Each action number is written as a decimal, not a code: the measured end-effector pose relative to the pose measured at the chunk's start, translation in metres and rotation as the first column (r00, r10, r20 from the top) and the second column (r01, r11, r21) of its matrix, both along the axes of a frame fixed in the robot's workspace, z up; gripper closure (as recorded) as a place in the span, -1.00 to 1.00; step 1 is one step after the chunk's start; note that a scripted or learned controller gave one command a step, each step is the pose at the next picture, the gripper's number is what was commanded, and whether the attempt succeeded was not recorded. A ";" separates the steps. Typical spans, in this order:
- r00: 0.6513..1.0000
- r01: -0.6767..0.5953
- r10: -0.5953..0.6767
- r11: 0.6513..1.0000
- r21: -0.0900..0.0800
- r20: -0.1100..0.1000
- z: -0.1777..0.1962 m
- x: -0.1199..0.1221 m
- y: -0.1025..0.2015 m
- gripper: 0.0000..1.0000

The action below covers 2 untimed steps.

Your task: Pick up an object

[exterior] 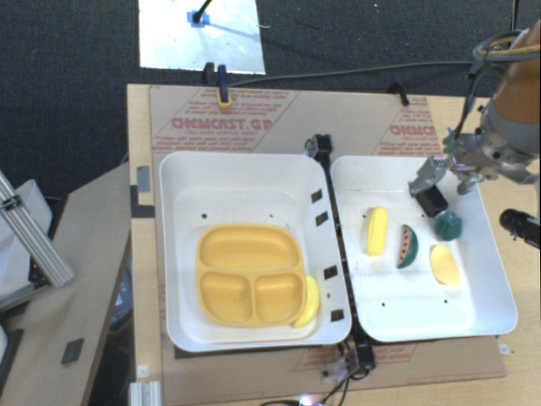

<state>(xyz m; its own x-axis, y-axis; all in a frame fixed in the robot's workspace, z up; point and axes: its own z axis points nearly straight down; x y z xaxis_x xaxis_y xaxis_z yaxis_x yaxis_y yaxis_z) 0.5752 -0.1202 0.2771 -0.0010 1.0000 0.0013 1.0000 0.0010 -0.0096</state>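
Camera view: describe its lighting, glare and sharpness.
Camera view: the light is soft and even, with only faint shadows inside the left bin and the right bin. The pale sheet on the dark floor is washed out by glare. The corn reads sharp, while the arm looks slightly blurred.

— How many bins?
— Two: the left bin [182, 252] and the right bin [423, 315].
— And inside them?
— One yellow tray [250, 273], one banana [308, 303], one corn cob [376, 231], one watermelon slice [407, 246], one lemon [445, 265], one teal ball [448, 224].
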 end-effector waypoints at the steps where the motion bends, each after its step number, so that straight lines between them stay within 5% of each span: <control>1: 1.000 -0.002 0.002 1.000 -0.002 0.012 0.006 0.002 0.000 -1.00; 2: 1.000 0.000 0.000 1.000 -0.001 0.007 -0.056 0.006 0.002 -1.00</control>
<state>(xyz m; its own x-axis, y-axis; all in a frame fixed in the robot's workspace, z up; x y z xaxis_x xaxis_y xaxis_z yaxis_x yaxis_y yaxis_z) 0.5808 -0.1185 0.2211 -0.0014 1.0000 0.0004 1.0000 0.0014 -0.0031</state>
